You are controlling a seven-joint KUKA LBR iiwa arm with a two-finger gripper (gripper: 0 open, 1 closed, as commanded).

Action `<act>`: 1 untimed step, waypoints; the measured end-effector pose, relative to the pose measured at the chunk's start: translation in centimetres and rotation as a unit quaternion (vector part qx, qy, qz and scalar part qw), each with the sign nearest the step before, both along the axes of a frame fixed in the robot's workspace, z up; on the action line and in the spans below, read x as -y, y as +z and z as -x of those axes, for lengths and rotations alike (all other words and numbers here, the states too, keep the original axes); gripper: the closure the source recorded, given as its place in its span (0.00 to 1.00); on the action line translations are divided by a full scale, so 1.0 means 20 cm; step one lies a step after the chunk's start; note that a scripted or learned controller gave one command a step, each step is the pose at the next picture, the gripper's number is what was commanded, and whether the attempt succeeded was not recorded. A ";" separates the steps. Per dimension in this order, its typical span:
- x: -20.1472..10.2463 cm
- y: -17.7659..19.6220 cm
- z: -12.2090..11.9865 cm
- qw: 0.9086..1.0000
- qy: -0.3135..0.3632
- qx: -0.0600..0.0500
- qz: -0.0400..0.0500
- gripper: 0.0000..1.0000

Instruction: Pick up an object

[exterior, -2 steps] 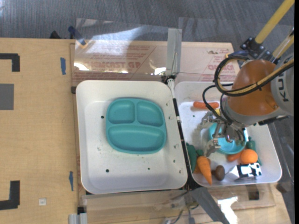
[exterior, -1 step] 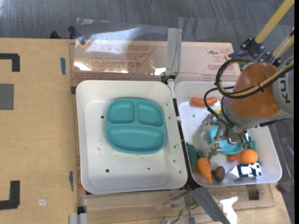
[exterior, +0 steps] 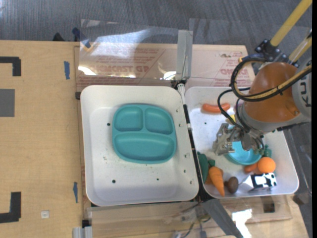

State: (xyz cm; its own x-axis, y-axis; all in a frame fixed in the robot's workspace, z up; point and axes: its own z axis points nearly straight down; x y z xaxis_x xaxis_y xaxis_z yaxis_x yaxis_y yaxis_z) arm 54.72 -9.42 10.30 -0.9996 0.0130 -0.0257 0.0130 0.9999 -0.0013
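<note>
While the task names no particular object, the right white bin (exterior: 292, 175) holds several candidates clustered in its near half: a shallow blue plastic bowl (exterior: 242, 155), a small orange ball (exterior: 266, 164) just beside the bowl's near right edge, a toy carrot with a green top (exterior: 214, 176) lying by the bin's left wall, a brown rounded piece (exterior: 232, 184) next to the carrot's tip, and a black-and-white blocky toy (exterior: 263, 181) near the front right corner. A second, slimmer orange carrot-like piece (exterior: 216, 108) lies apart near the bin's far wall. The metal two-finger gripper (exterior: 227, 142) sits low over the bowl's left rim, and whether its fingers are apart or together cannot be told from this angle. The arm's orange band (exterior: 270, 93) hides the bin's right side behind the bowl. A teal divided plate (exterior: 144, 134) lies in the middle of the left white bin (exterior: 94, 182).
</note>
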 end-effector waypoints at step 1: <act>-0.05 0.65 -0.25 1.000 -0.023 -0.003 -0.001 1.00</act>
